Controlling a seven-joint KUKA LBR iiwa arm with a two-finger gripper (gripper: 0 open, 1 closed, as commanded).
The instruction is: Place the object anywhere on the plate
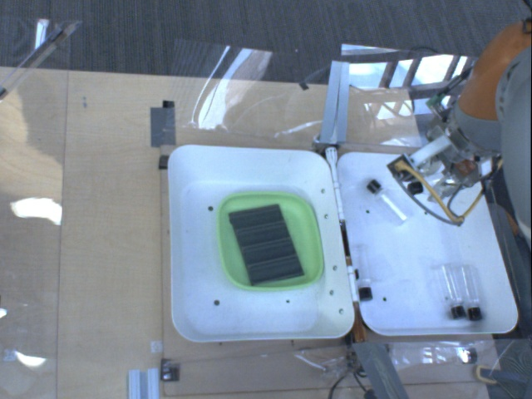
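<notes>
Gripper [445,160]: hangs above the far right corner of the right bin [416,256]; I cannot tell whether it is wide, narrow or holding anything.
Arm [499,81]: reaches in from the right, well apart from the plate.
Small vial [386,198]: lies loose just beside the gripper.
Pair of vials [461,291]: lie side by side near the front corner.
Dark ridged block [264,243]: lies flat in the middle of the green plate [312,223] in the left bin [191,223]. If it is the object, the placing looks done.
Writing: none readable.
</notes>
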